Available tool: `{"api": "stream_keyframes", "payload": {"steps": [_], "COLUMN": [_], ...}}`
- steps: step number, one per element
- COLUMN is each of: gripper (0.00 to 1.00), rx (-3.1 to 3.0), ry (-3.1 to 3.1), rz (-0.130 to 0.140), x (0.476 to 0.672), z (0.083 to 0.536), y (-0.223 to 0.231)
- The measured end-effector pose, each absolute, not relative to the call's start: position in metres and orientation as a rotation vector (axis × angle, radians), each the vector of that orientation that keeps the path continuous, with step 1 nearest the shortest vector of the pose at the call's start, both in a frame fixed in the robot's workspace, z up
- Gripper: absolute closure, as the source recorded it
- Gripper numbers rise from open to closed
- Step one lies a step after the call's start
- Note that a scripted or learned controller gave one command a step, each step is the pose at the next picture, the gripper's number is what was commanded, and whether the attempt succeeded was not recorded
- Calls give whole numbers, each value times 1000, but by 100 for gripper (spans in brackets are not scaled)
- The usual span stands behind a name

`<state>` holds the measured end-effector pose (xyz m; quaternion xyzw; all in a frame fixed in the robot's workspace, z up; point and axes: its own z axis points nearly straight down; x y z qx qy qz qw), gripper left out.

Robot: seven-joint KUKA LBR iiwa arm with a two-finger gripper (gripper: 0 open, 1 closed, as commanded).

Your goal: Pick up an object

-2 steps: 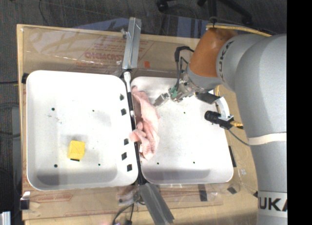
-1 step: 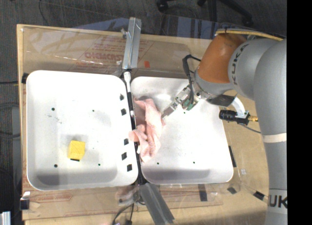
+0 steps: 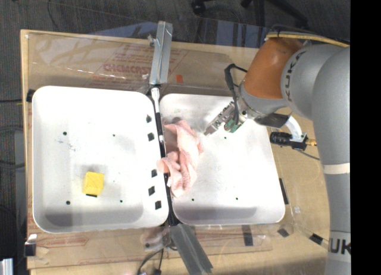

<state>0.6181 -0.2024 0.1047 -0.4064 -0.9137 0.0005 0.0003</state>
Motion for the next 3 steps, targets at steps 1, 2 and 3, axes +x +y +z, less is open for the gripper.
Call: {"api": "stream_keyframes", "payload": {"steps": [1,2,3], "gripper": [100,100,100], "rx": [-840,-427,186], "ry": [-3025,-3117,-3140], "rz": [0,2,2], "x": [580,639,630], "z": [113,224,259], "y": [-175,-152,-178]}}
